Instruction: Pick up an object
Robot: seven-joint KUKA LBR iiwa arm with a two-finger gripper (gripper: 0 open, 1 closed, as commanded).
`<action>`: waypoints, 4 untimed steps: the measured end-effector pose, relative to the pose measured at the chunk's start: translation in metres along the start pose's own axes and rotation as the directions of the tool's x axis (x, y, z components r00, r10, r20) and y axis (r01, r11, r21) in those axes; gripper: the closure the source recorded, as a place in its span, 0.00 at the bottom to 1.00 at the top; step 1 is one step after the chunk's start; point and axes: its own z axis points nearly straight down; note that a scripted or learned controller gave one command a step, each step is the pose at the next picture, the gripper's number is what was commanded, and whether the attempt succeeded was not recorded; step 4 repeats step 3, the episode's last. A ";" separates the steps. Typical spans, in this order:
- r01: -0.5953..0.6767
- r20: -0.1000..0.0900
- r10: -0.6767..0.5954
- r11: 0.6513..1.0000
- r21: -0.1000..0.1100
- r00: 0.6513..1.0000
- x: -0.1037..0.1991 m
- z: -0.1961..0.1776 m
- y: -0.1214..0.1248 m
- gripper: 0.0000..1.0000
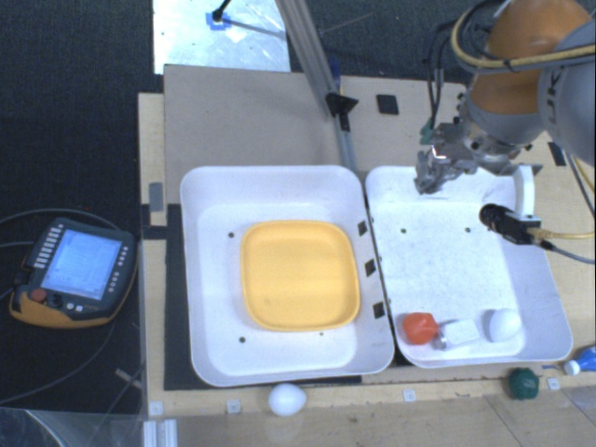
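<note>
The gripper (432, 177) hovers over the far edge of the right bin (466, 250); whether it is parted or closed cannot be told. An orange object (418, 327), a small white block (457, 332) and a white ball (503, 324) lie along the bin's near edge, well apart from the gripper.

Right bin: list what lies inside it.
The right bin holds an orange object, a small white piece and a white ball along its near edge. The pincer hangs over its far rim.

Two white bins (200, 250), one yellow plate (300, 274), one orange thing (418, 327), maybe two white eggs (503, 324), one green ball (522, 383).
</note>
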 end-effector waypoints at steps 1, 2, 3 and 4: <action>-0.001 0.000 0.001 1.000 0.000 1.000 0.056 -0.005 -0.011 1.00; -0.001 0.000 0.001 1.000 0.000 1.000 0.097 -0.002 -0.027 1.00; -0.001 0.000 0.001 1.000 0.001 1.000 0.142 0.014 -0.038 1.00; -0.001 0.000 0.001 1.000 0.001 1.000 0.142 0.014 -0.038 1.00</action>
